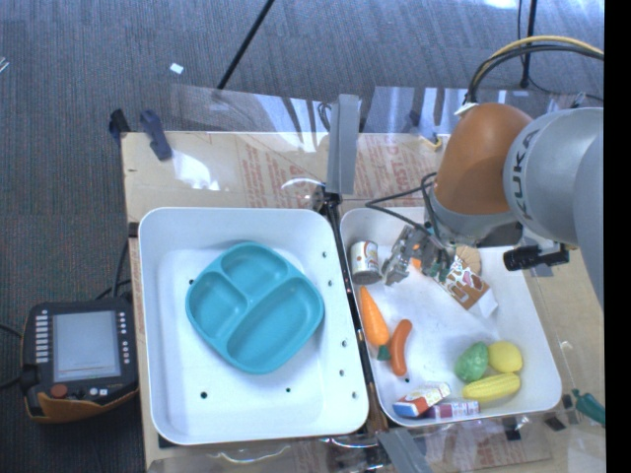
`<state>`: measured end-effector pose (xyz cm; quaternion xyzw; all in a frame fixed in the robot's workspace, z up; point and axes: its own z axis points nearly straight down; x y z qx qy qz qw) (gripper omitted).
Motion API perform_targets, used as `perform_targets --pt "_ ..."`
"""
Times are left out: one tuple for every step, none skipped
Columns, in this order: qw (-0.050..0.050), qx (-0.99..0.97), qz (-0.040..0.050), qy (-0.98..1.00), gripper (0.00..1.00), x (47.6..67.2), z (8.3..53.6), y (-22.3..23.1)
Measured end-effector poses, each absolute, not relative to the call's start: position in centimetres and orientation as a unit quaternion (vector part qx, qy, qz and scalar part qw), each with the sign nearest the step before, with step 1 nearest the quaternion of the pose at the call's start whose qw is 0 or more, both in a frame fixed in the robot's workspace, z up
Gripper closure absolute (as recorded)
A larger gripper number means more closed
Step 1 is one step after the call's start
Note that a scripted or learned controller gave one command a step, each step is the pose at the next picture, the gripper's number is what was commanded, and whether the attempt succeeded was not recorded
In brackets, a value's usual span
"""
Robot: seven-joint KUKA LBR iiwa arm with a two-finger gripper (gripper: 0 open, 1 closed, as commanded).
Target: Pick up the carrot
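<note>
Camera view shows the gripper (419, 254) hanging apparently empty, finger spread unclear, up-right of the carrot (373, 316), so it should drop squarely across the carrot's middle.

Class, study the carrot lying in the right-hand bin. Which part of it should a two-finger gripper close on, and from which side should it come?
Grip the carrot across its thick orange middle, coming straight down from above. It lies flat, its long axis running up and down the view, so the fingers should close across its narrow width. The sausage sits close at its lower right, so stay nearer the upper half.
</note>
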<state>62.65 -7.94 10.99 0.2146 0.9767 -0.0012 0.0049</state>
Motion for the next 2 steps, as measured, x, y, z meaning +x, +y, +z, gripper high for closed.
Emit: perform_targets --pt "0.004 0.214 -0.0011 0.977 0.00 62.6 10.9 -7.9" --pt "0.007 0.211 -0.0009 0.977 1.00 62.8 12.0 -7.8"
